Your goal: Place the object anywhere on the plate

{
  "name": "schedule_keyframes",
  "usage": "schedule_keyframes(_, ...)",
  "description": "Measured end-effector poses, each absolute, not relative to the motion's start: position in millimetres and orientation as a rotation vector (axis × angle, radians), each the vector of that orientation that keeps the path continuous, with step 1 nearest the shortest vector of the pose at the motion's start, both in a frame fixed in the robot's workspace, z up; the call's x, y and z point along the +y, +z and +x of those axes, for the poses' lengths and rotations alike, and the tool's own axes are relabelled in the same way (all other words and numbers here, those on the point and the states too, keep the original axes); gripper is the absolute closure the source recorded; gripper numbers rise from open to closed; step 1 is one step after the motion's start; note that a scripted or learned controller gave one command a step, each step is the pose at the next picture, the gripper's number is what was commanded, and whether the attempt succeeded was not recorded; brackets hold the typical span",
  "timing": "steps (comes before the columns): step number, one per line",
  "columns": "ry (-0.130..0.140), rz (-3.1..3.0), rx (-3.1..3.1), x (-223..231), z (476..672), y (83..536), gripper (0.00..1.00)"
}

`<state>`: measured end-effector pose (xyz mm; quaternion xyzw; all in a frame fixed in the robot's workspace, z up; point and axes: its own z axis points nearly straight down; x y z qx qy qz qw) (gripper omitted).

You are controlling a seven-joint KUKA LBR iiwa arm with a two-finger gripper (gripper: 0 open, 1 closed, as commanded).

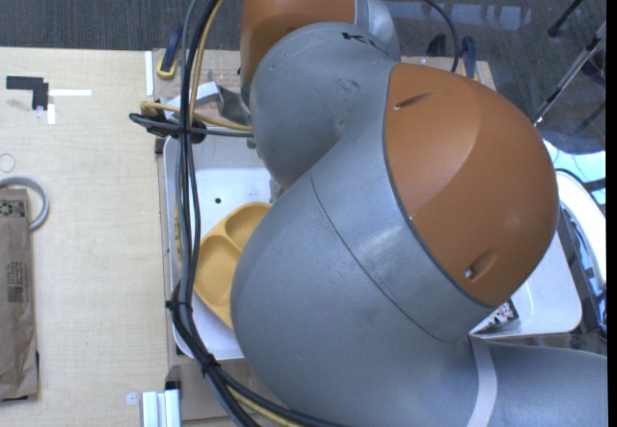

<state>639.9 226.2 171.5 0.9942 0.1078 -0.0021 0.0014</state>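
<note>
arm [386,252] bulk hides most of the yellow plate [220,266]; hand state cannot be told.

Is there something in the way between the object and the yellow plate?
I cannot tell. The arm covers most of the bin. A part of the yellow plate shows at the arm's left, with nothing on that part. I cannot make out the object.

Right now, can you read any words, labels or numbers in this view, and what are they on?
Brown paper bag at the left edge: dark print, too blurred to read.
Small card under the arm, right bin: dark and red marks, too small to read.
No other text shows.
</note>
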Motion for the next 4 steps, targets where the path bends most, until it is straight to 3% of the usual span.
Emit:
schedule_keyframes(1,-0.009,3.123,0.311,226.6,651.7,120.7,0.00)
schedule_keyframes(2,-0.006,3.123,0.324,226.5,653.9,194.8,0.00)
schedule_keyframes(4,-0.006,3.123,0.324,226.2,653.9,194.8,0.00)
